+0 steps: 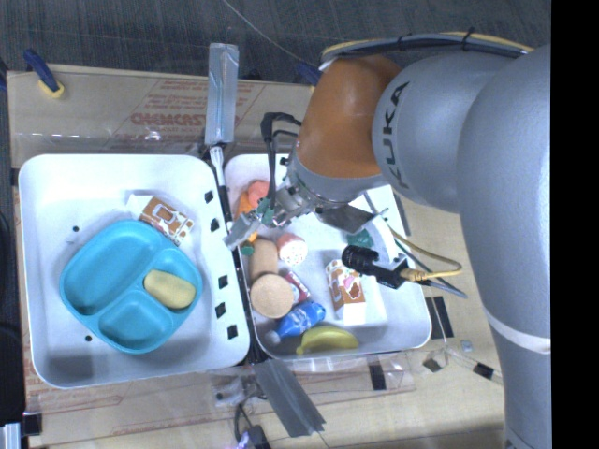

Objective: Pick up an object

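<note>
Two-finger gripper (251, 224) low at right white bin's (412, 330) left wall, finger state unclear; crowded tan cylindrical block (265, 258) risks deflecting grasp.

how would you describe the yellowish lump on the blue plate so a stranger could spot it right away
Start at the left white bin, which holds a blue divided plate. The yellowish lump lies on the plate's right side. It is the one item on the plate; the brown-and-white packet sits off its upper edge.
</note>
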